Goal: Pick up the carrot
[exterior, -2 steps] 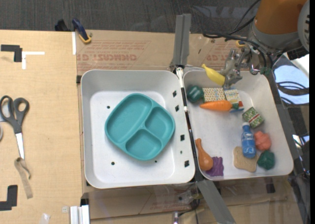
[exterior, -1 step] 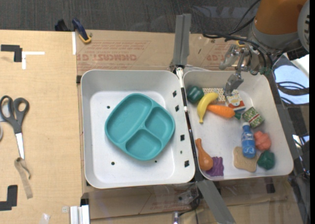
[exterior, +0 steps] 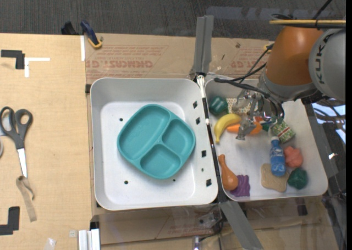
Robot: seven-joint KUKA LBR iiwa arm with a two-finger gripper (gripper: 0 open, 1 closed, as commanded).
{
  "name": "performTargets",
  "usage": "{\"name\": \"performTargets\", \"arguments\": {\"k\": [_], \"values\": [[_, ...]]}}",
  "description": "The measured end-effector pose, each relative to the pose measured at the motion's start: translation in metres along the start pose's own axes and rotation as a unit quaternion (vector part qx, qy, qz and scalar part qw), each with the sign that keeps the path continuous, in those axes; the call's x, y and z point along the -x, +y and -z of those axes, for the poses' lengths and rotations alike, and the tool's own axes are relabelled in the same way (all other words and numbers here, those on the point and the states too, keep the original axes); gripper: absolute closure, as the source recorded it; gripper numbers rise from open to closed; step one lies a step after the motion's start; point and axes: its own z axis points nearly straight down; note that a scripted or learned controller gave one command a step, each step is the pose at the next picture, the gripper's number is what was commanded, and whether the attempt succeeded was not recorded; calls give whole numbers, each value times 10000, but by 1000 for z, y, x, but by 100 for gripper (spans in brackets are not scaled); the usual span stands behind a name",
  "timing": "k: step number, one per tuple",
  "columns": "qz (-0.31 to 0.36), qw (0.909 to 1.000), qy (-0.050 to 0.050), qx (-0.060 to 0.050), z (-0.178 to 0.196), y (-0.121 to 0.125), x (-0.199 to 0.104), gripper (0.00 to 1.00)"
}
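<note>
The carrot [exterior: 236,128] is a small orange piece lying in the right bin [exterior: 313,188], just right of the yellow banana [exterior: 224,124]. My gripper [exterior: 247,126] is down directly over the carrot and hides its middle. Orange shows on both sides of the gripper. The grey arm with its orange band [exterior: 294,51] reaches in from the upper right. Whether the carrot is lifted off the bin floor cannot be made out.
Crowding the right bin are a dark green item [exterior: 218,104], a checked green block [exterior: 282,131], a blue bottle [exterior: 277,157], a red-orange fruit [exterior: 294,156], toast [exterior: 273,179], purple grapes [exterior: 242,186] and a drumstick [exterior: 227,172]. The left bin [exterior: 104,177] holds a teal divided plate [exterior: 157,141].
</note>
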Motion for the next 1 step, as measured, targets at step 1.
{"name": "performTargets", "arguments": {"k": [1], "values": [[-656,9978,21,1,-9,10,-31,0]]}}
